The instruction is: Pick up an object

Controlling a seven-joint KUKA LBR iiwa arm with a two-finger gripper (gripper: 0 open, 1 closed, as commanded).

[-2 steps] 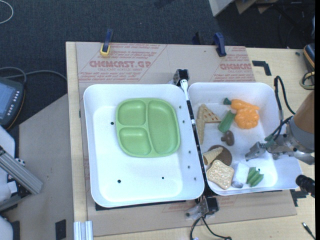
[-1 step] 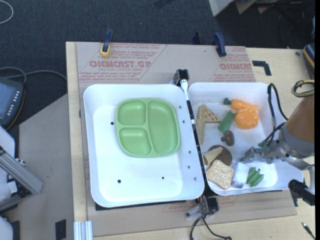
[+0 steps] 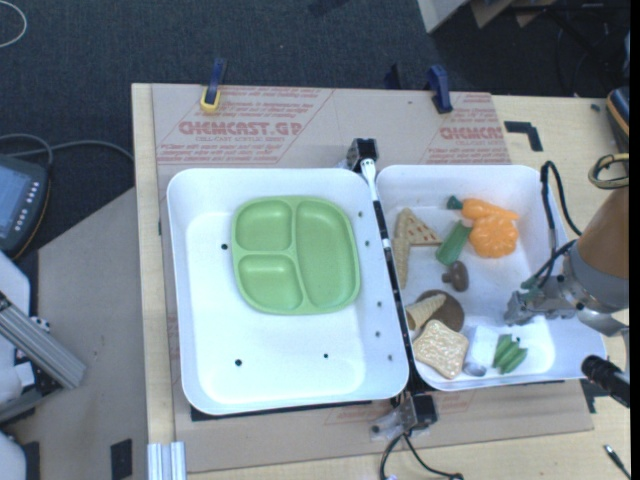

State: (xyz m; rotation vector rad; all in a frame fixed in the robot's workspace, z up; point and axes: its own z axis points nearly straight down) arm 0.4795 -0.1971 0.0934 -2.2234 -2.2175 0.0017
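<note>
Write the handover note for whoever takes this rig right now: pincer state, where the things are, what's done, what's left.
Pincer: low over the right bin, near its right wall, nothing visibly held.
Right bin contents: orange toy vegetable at the back, green stick beside it, triangular sandwich piece, small brown lump, cracker at the front, green beans just in front of the pincer.
Left bin: green divided plate, nothing on it.
Done: arm is in position over the right bin.
Left: grasp and lift one object; the green beans look closest.
</note>
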